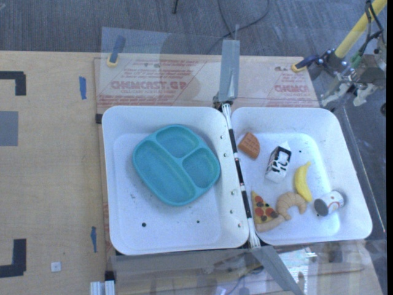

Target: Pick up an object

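My claw (pixel 350 82) sat at the far right, off beyond the right bin (pixel 353 165); at that size and in that clutter I could not tell what state it was in, and nothing was visibly in it. Every candidate lay in that right bin: a brown block (pixel 249 145) by the divider, a black-and-white carton (pixel 279 163) just right of it, a banana (pixel 302 180), a croissant (pixel 292 203), a pizza slice (pixel 264 210) at the near left corner, and a small can (pixel 328 203) on its side.

The trouble I foresaw was crowding. Banana, croissant and can lay nearly touching, so a descent there could have nudged one aside or caught two. The can looked likely to roll. The pizza slice looked flat and lay against the divider, leaving little to grip. The carton stood clearest and seemed my safest pick.

The left bin (pixel 123 226) held only a teal plate (pixel 176 163), probably too wide for me.
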Available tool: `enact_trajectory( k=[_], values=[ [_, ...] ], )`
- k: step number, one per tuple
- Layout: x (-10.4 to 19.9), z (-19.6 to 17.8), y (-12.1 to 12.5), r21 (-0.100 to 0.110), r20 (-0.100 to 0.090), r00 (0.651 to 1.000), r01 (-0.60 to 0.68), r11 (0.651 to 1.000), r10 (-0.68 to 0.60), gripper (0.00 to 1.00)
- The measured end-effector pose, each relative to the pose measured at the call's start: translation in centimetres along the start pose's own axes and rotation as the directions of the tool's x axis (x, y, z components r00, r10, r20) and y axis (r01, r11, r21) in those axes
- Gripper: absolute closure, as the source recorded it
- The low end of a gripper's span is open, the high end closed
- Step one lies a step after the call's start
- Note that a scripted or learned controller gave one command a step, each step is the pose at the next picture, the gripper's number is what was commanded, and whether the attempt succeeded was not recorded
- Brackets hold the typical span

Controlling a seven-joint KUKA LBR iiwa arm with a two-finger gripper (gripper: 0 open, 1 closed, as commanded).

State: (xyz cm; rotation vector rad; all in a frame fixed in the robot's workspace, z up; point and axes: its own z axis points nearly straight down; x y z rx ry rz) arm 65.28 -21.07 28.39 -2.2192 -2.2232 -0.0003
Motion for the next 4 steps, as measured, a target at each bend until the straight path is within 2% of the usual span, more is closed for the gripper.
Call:
enact_trajectory(
  k=[1, 2, 3, 4],
  values=[
    [3.6, 16.7, 1.4, -0.001, 0.001, 0.989, 0.148, 0.989, -0.148, 0.0],
    [10.3, 18.9, -5.3, -0.002, 0.001, 0.981, 0.193, 0.981, -0.193, 0.0],
    [9.9, 17.8, -5.2, -0.007, 0.003, 0.983, 0.185, 0.983, -0.185, 1.0],
    [17.4, 6.3, -3.6, -0.001, 0.001, 0.983, 0.185, 0.983, -0.185, 1.0]
  ],
)
